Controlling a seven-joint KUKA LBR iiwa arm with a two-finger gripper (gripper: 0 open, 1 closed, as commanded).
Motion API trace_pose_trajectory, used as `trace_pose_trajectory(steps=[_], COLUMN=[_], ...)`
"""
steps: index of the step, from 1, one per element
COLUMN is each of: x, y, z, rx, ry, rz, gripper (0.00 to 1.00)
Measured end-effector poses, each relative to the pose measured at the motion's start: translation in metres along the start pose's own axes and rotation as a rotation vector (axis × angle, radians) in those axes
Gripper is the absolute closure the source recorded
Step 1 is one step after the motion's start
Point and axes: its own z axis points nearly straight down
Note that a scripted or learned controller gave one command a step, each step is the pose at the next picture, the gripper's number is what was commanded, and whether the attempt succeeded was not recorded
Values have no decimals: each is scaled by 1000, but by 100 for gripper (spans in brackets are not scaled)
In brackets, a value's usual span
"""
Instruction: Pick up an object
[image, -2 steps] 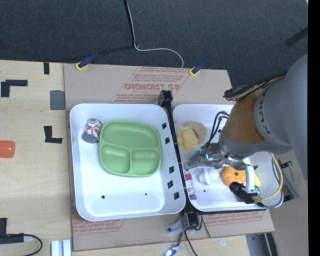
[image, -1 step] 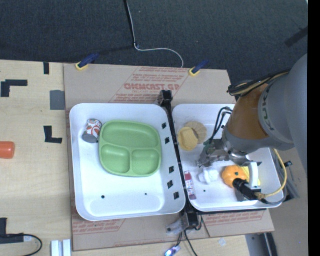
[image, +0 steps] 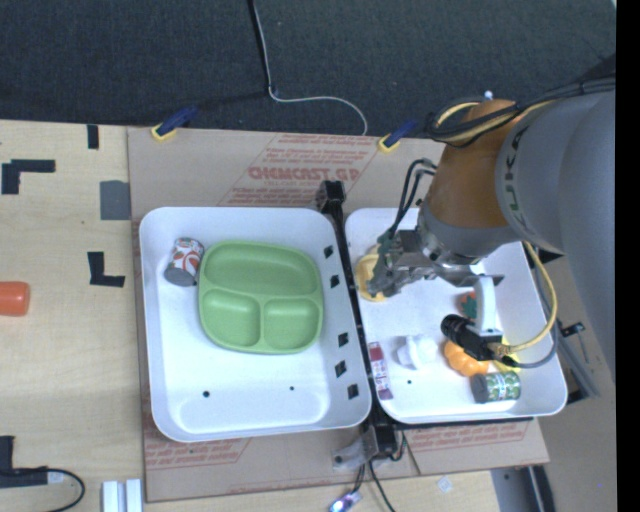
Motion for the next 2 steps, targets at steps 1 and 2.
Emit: trace_pose_trajectory(steps=[1,2], x=[23,71], y=[-30,-49], z=[-166,-228], rx=[-9,2], ry=[0,0], rz=[4,2], gripper=[100,100])
